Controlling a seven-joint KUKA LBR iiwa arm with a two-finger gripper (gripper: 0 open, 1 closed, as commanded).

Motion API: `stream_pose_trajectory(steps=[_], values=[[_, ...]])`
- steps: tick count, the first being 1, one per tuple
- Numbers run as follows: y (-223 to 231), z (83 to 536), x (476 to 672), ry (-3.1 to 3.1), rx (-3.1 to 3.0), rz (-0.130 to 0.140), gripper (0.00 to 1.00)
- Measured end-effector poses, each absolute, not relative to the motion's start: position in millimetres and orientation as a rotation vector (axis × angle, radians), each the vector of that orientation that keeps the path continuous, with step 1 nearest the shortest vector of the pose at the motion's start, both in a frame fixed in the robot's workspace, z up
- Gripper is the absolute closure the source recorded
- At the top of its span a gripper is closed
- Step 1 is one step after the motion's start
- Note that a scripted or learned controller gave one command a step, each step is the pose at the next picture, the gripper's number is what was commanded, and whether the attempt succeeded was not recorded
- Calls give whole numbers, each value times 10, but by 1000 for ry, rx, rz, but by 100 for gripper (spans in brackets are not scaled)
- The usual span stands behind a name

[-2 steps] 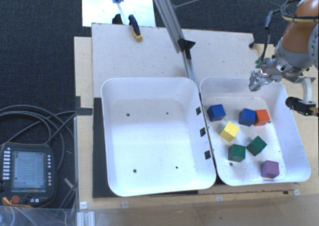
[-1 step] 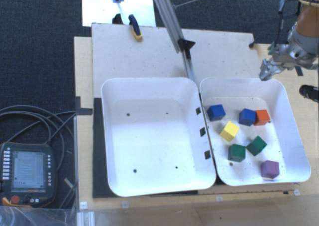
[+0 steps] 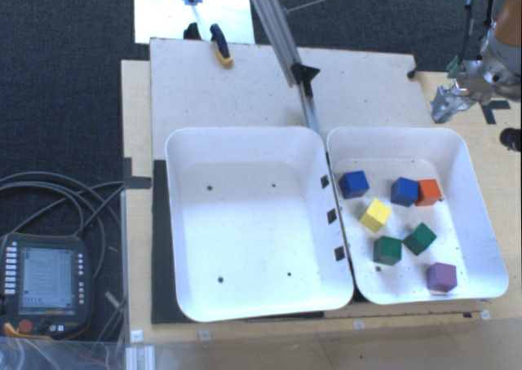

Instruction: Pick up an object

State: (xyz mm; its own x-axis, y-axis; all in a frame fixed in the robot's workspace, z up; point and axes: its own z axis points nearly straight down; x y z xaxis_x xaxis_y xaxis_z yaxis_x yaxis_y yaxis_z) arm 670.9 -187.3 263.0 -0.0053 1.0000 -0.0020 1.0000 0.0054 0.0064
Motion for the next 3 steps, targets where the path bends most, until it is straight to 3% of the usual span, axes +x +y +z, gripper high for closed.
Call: stream_pose_trajectory(steps=[2,3], values=[[-874,2626,6644,2232,2209,5,100],[-408,2512,6484,2233,2212,2,100]])
